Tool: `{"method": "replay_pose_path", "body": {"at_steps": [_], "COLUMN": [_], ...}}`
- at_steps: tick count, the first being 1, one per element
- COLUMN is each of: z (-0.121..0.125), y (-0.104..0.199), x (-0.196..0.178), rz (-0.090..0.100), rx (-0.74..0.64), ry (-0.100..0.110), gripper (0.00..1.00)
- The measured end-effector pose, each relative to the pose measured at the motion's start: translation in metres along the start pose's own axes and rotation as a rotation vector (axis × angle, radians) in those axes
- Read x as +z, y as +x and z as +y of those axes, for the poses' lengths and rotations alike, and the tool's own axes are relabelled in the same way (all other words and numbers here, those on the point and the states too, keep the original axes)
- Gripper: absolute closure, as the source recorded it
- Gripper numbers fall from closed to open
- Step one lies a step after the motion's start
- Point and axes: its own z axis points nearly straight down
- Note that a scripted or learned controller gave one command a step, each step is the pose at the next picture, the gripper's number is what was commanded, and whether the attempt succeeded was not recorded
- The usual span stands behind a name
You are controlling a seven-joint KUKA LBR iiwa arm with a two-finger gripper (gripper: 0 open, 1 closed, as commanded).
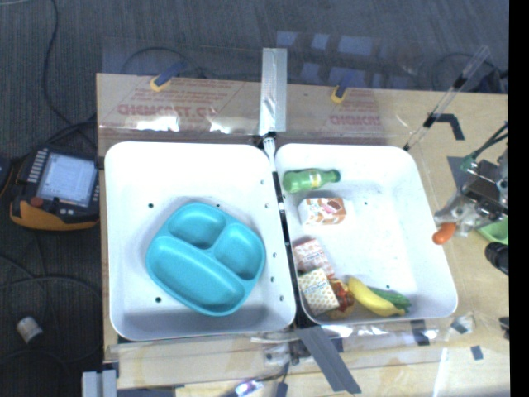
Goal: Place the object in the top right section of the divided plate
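Quick status from me. I can't tell how my jaws stand right now, open or closed, or whether they've got hold of anything, so I'm not claiming a grab.

There are 2 white bins sitting side by side on the table point(372, 110), touching along the middle. The left bin point(124, 222), the one farther from the side I reach in from, holds the blue divided plate point(207, 259). It lies flat, turned at a slant, with 2 small sections along its upper edge and 1 long section below them. The top right section point(240, 250) shows bare blue.

Everything loose is in the right bin point(413, 222), on my side, and most of it hugs the wall shared with the other bin. At the far end a green bottle point(310, 179) lies on its side. Just below it is a small white and red packet point(322, 210). Further down sits a pinkish wrapped snack point(310, 255), and touching that is a yellowish patterned packet point(316, 292). A banana point(372, 298) lies at the near edge with something green point(395, 298) right against it. I can't tell which of these is the object meant for the plate, but all of them are in this bin, well apart from the plate.

Off to the left, past the table, a handheld pendant point(54, 190) with a lit screen lies on the dark floor point(124, 15).
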Motion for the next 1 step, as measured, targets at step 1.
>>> {"method": "replay_pose_path", "body": {"at_steps": [1], "z": [0.0397], "y": [0.0326], "x": [-0.1267], "rz": [-0.001], "rx": [-0.019], "ry": [-0.004], "gripper": [1.0]}}
